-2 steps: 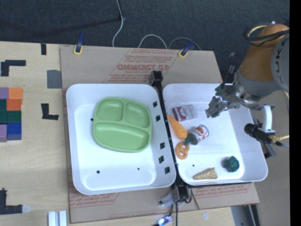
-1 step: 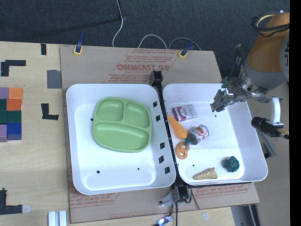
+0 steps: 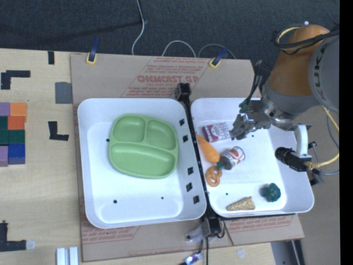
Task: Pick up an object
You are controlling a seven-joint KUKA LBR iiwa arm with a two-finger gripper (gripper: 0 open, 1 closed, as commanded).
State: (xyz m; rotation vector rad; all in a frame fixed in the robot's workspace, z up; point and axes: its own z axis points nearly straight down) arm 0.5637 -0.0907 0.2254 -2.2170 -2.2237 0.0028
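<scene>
My jaws [image 3: 242,127] hang over the far part of the right bin [image 3: 287,206], my grey arm reaching in from the right with its orange band above them. From this angle I cannot tell how my jaws stand, and I see nothing held in them.

Just left of my jaws lies a small red-and-white packet [image 3: 215,132], flat on the bin floor. Nearer than that, an orange carrot [image 3: 208,148] lies slantwise close to the divider between the bins. A red-and-white can [image 3: 234,156] rests on its side just right of the carrot's near end. A small orange pretzel-like ring [image 3: 213,175] sits nearer still. At the near edge lies a tan wedge [image 3: 241,205], and to its right a dark teal lump [image 3: 271,192], well apart from my jaws.

The left bin [image 3: 96,200] holds a green divided plate [image 3: 144,146]. Both bins sit on a cardboard sheet [image 3: 132,73] on the tabletop [image 3: 33,203]. Coloured blocks [image 3: 13,134] stand at the far left.
</scene>
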